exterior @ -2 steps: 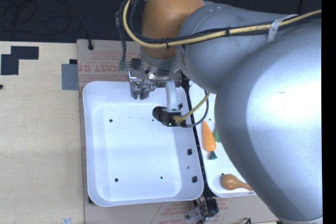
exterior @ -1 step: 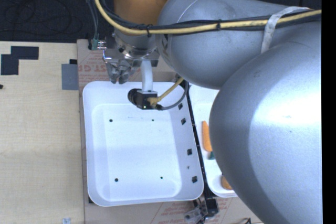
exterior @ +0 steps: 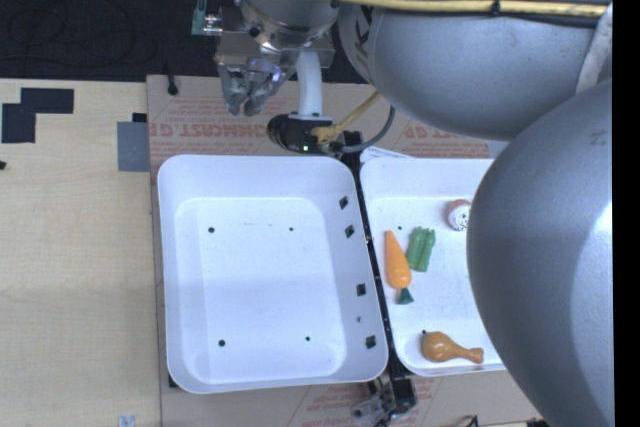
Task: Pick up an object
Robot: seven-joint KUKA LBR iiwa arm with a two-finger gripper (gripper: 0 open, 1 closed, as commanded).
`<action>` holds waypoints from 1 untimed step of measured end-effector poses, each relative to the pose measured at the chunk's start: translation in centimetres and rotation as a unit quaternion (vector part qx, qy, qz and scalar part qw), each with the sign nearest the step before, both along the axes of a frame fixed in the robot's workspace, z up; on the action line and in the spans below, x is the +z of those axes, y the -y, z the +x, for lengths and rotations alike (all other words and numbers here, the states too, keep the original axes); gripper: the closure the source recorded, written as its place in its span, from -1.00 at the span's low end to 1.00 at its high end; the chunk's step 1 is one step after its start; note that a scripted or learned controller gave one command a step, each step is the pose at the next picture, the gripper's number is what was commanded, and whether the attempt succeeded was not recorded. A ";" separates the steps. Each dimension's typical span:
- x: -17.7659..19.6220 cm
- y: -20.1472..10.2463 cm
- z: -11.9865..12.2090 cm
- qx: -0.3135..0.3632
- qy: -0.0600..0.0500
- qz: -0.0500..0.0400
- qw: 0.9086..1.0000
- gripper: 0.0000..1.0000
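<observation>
My gripper (exterior: 250, 98) hangs past the far rim of the left bin (exterior: 168, 265), over the brown cardboard sheet (exterior: 190, 120) that lies under both bins. From this angle I cannot tell whether it is open or closed. It is outside both bins and well apart from everything that could be picked up. All of that lies in the right bin (exterior: 440, 300), across the rims where the two bins meet. Nearest that divide is an orange carrot (exterior: 397, 260), lying lengthwise with its dark green tip toward the near side. A green piece (exterior: 421, 249) lies just beside it on the right, close enough that I cannot say whether they touch. A small round pale thing with a reddish patch (exterior: 459, 214) sits farther back. A tan drumstick-shaped thing (exterior: 450, 348) lies near the front rim, apart from the others. The thick grey body of my own arm (exterior: 480, 35) sweeps across the upper right and covers the right part of that bin, so whatever is under it is hidden. To the left lies the pale wooden bench (exterior: 70, 265), with dark flat patches (exterior: 35, 112) and a grey square (exterior: 131, 145) near the cardboard's edge.
</observation>
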State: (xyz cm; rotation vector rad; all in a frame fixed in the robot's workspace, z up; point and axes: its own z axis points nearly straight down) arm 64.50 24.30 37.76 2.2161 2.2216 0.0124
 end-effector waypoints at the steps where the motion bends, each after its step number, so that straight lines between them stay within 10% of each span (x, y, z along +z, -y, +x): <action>1: -9.7 -0.1 -0.3 -0.001 -0.010 -0.004 1.000 1.00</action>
